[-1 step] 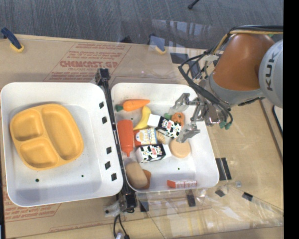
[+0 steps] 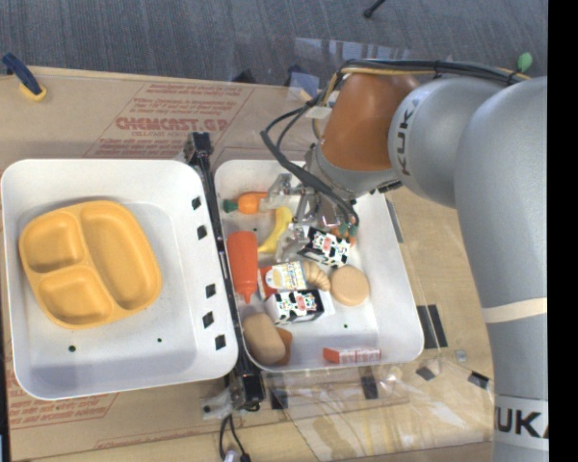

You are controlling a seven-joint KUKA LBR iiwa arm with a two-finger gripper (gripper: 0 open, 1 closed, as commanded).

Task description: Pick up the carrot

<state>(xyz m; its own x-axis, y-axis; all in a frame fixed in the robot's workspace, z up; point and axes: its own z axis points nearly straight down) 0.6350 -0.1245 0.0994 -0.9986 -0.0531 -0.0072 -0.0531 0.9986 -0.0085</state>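
The carrot [image 2: 251, 201], a short orange piece with a green end towards the left, lies in the back left corner of the right bin [image 2: 397, 296]. My gripper [image 2: 305, 212] hangs low in that bin, just right of the carrot and over a yellow banana [image 2: 275, 229]. Its metal tip sits among the items, and the orange-banded wrist above hides part of it. Nothing is visibly held.
A long red-orange sausage-like piece [image 2: 241, 264] lies along the right bin's left wall. Cow-patterned cartons [image 2: 329, 246], a round biscuit [image 2: 350, 285], a brown potato [image 2: 263, 338] and a red block [image 2: 352, 355] crowd the bin. The left bin [image 2: 173, 345] holds a yellow divided plate [image 2: 87, 261].
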